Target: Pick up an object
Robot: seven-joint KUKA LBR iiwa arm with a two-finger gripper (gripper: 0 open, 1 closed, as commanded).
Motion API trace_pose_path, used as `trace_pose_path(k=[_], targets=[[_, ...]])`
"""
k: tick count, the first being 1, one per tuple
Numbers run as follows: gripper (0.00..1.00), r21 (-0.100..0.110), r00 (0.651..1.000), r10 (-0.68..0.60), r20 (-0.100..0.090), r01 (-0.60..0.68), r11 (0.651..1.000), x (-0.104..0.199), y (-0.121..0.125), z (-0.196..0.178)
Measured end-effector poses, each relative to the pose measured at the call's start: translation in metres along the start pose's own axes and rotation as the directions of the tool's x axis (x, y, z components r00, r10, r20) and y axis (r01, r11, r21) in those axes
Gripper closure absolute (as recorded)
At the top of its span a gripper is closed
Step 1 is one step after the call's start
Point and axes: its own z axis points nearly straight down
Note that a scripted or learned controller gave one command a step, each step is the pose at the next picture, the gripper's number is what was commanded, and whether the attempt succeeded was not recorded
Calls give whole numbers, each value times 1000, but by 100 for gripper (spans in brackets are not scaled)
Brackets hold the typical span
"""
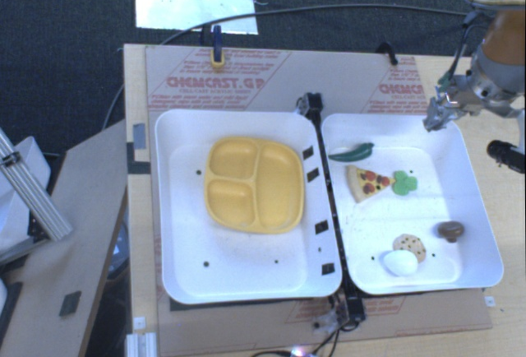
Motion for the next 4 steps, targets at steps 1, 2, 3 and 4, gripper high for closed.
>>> trace_pose_path(k=[1,2,3,4], targets=[[100,3,1000,0,-1,0,1000,0,1,-4],[100,5,1000,-3,-4,3,1000,59,-11,-14],[100,8,1000,-3,-4,3,1000,115,-35,-10],[100,7,1000,-2,-4,2,1000,159,-59,-18]])
